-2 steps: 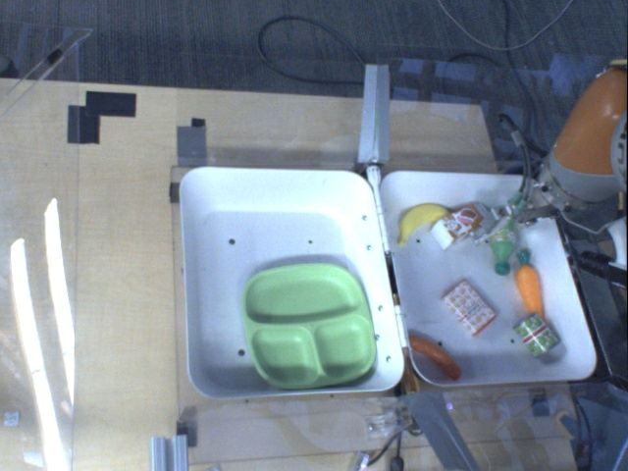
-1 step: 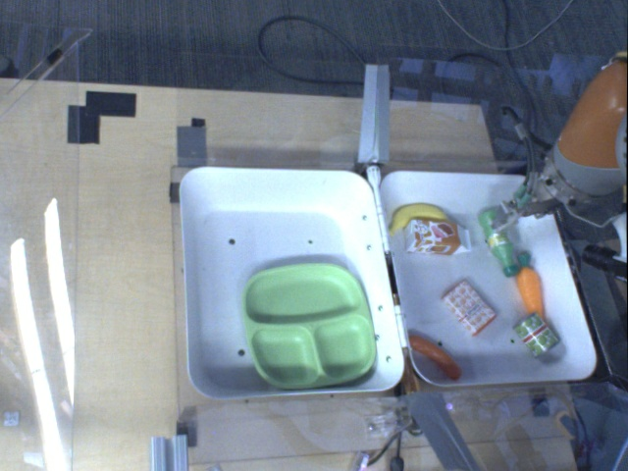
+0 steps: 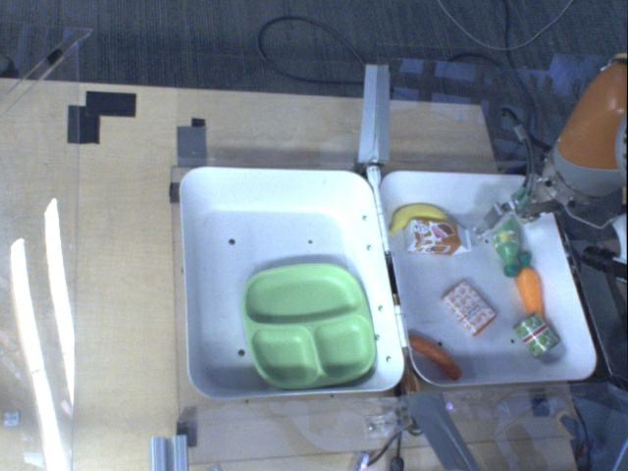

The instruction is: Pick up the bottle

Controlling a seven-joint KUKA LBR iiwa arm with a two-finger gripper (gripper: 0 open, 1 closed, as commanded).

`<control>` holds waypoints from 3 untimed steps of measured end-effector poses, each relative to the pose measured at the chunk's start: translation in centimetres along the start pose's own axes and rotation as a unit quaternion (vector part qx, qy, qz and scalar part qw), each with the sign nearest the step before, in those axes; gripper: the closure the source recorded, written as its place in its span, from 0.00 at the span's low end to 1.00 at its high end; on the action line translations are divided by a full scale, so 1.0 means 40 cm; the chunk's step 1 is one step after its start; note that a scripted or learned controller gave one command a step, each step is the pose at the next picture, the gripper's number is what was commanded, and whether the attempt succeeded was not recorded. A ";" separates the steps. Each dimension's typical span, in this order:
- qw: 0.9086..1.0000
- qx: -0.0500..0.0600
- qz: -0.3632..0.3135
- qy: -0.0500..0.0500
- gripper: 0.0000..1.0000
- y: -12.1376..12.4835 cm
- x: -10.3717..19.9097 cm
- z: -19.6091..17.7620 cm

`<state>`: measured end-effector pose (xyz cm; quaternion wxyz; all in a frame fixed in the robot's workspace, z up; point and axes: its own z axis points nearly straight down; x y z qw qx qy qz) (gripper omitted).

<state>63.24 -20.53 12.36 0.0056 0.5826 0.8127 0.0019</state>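
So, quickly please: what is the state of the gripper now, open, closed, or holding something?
Gripper: cannot be told; it sits at the far right of the right bin, just above the green bottle.

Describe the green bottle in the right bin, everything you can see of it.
The green bottle is small, looks plastic, and lies on its side near the back of the right bin, one end pointing toward the orange carrot, which it seems to touch. Its far end sits right under the gripper; whether that grips it is unclear. Label details are too blurred to read.
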 end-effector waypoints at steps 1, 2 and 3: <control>0.991 0.010 -0.136 0.009 0.00 0.074 -0.027 0.093; 0.990 0.001 -0.138 0.000 1.00 0.085 -0.031 0.061; 0.999 0.002 -0.033 0.002 1.00 0.122 0.063 -0.151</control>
